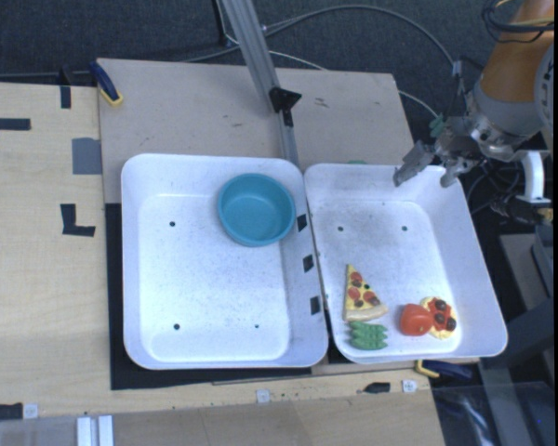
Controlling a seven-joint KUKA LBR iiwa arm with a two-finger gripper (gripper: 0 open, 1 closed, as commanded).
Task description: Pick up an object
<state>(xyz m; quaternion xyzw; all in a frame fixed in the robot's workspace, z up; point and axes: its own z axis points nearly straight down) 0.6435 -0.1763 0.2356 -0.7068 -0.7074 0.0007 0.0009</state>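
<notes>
Gripper (425, 172), grey two-finger, hangs over the far right corner of the right shallow white plastic bin (465, 240), fingers spread apart, nothing between them. Nearer the camera, well apart from it: pizza-slice toy (360, 295), green ridged vegetable toy (368, 336), red tomato toy (415, 320) touching a yellow spotted toy (439, 316). Far to its left, a blue round plastic bowl (256, 209) sits in the left white bin (167, 286).

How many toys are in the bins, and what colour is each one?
Blue: 1, the bowl in the left bin.
Yellow: 1, the pizza slice.
Green: 1, the green vegetable toy.
Red: 1, the tomato.
Yellow with dark spots: 1, the spotted toy.
Total: 5.
</notes>
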